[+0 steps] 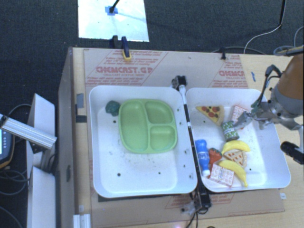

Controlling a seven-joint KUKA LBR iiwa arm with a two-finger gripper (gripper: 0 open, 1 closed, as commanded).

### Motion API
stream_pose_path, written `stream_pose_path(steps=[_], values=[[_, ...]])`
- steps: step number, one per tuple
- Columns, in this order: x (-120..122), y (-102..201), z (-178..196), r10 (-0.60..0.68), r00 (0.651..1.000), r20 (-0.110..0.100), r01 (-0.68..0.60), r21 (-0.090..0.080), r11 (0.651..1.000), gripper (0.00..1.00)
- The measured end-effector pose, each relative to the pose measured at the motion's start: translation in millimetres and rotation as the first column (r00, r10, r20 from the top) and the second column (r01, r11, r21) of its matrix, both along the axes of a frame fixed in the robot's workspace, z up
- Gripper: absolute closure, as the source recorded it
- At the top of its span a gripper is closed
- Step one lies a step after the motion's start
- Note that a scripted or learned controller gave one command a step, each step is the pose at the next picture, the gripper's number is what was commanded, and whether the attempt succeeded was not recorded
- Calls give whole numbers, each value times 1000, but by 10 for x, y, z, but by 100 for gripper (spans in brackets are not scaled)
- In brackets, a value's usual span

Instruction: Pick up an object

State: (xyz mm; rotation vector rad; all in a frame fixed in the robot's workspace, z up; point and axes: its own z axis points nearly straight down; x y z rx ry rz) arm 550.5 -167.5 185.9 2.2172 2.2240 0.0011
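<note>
Green can (230,130), small and cylindrical, is found lying tilted in the right bin (280,167), between the pizza slice (210,112) and the upper banana (236,146), with the tool (248,117) just beside its upper end. It is judged light, rigid and smooth-walled, liable to roll or slip; a hold across the round body, near the middle, is advised. Neighbours are crowded: a blue bottle (201,153), a red-and-white packet (222,174) and a second banana (236,170) are packed close below. Tool opening cannot be told, the fingertips being small and blurred against the can. Contact with the can cannot be confirmed. The arm is cut off at the right edge. Elsewhere, a green divided plate (147,126) is held in the left bin (102,175).
</note>
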Motion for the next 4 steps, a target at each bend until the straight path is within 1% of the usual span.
stream_pose_path(steps=[1,2,3,4], values=[[-202,402,-947,-1,1000,23,1,-10,1000,0],[742,321,-1008,1,1000,2,-1,0,1000,0],[-21,650,-1020,-2,1000,-1,2,0,1000,0],[-294,713,-1018,-2,1000,-1,2,1,1000,0]])
